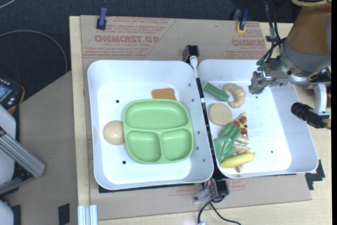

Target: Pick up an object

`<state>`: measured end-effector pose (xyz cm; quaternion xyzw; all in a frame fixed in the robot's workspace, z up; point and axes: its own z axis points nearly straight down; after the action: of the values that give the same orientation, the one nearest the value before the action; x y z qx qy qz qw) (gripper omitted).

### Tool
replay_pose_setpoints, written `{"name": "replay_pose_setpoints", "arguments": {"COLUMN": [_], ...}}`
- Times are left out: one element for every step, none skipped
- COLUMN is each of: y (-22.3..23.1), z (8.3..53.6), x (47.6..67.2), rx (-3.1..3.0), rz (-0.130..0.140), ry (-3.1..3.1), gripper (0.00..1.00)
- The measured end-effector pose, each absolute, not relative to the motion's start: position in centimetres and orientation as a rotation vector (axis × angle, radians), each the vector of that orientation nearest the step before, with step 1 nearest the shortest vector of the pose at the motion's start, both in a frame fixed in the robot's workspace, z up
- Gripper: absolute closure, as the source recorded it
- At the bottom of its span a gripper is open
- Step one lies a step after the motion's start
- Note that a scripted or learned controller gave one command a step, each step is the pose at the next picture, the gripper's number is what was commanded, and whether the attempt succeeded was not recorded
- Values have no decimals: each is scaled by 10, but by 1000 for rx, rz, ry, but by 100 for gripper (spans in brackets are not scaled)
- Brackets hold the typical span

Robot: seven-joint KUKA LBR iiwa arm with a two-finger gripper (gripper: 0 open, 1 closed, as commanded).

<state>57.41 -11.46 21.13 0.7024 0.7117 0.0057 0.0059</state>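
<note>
Objects for picking lie in a cluster in the right bin (pixel 295 160), all left of and below my fingers (pixel 256 84) as I see them. Nearest is a tan croissant (pixel 236 93), just to the fingers' left, with a green pepper (pixel 216 91) touching its far side. Further down from the fingers sit a round cookie (pixel 220 114), a pizza slice (pixel 241 125), a leafy green piece (pixel 226 140) and a banana (pixel 238 159). The fingers hang over the upper part of the right bin; I cannot tell from this slant how they are set, and I see nothing between them. Well to their left, the left bin (pixel 100 113) holds a green divided tray (pixel 158 130), with an orange slab (pixel 164 94) and a beige ball (pixel 114 133) beside it.
</note>
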Motion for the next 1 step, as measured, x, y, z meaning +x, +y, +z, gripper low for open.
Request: {"name": "replay_pose_setpoints", "arguments": {"y": [-194], "z": [116], "x": [520], "rx": [2237], "rz": [-10], "ry": [2217], "gripper": [100]}}
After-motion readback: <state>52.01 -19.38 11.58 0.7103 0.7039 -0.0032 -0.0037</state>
